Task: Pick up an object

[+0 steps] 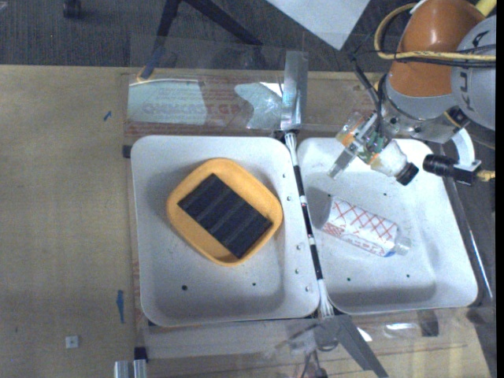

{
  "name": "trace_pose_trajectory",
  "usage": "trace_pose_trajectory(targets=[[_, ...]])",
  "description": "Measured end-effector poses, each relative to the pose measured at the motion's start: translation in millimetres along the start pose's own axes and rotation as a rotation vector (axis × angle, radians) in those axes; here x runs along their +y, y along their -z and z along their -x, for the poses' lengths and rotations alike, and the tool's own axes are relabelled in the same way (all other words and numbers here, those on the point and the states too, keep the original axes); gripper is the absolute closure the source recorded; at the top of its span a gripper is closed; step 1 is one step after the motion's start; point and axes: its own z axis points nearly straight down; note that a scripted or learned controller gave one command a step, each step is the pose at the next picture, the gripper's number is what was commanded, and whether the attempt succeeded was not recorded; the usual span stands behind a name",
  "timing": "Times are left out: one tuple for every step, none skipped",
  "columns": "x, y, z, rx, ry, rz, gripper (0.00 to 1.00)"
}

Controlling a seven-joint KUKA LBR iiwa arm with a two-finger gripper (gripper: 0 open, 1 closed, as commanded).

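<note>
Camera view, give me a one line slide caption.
Gripper poised over the right bin above a red-patterned tube; an orange-rimmed dark pad lies in the left bin.

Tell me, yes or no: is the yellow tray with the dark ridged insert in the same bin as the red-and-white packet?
No. The yellow tray lies in the left bin, while the red-and-white packet lies in the right bin.
</note>
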Motion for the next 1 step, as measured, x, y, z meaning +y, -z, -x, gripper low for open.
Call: trace_pose_trajectory(targets=[[-4.7, -0.1, -20.3, 0.005, 0.139, -0.002, 1.0]])
